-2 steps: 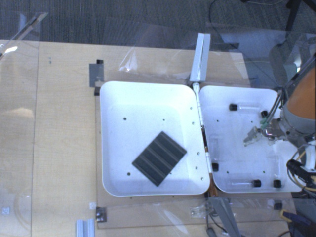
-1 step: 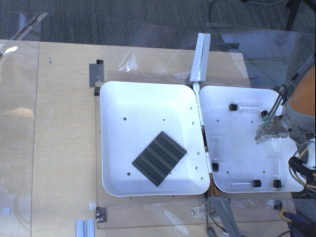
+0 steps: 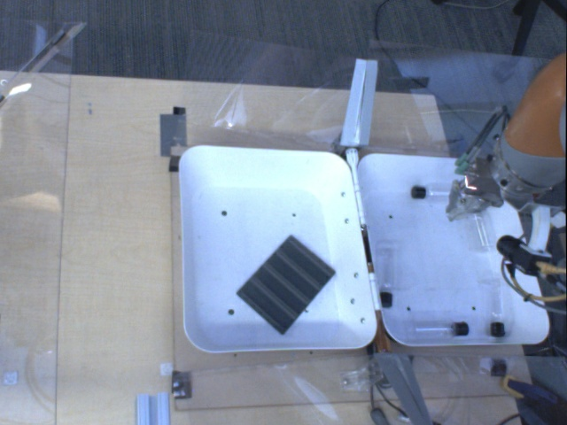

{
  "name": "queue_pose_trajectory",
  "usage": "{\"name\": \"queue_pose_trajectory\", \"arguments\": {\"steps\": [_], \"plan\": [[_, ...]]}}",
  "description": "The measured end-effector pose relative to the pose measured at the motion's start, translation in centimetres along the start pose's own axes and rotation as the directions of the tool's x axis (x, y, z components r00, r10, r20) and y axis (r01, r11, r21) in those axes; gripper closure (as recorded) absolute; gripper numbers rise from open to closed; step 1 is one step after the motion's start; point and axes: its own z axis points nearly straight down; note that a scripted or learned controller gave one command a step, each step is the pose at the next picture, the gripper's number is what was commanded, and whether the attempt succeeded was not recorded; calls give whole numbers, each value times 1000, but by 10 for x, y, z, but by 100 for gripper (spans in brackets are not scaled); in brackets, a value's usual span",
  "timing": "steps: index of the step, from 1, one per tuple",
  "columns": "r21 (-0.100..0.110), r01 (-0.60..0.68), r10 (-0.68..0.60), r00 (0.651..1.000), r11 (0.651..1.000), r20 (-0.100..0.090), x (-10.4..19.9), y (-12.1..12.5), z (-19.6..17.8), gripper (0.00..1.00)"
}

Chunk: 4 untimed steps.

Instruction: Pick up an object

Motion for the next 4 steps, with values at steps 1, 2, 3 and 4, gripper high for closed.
{"name": "queue_pose_trajectory", "arguments": {"steps": [1,2,3,4], "plan": [[3,-29,29,1000,1000,1,-8,33,87,100],[2,-29,29,1000,1000,0,-8,34,86,0],[-4,-22,22,1000,1000,1,-6,36,73,100],[0,-167,167,986,986,0,8,56,32,100]]}}
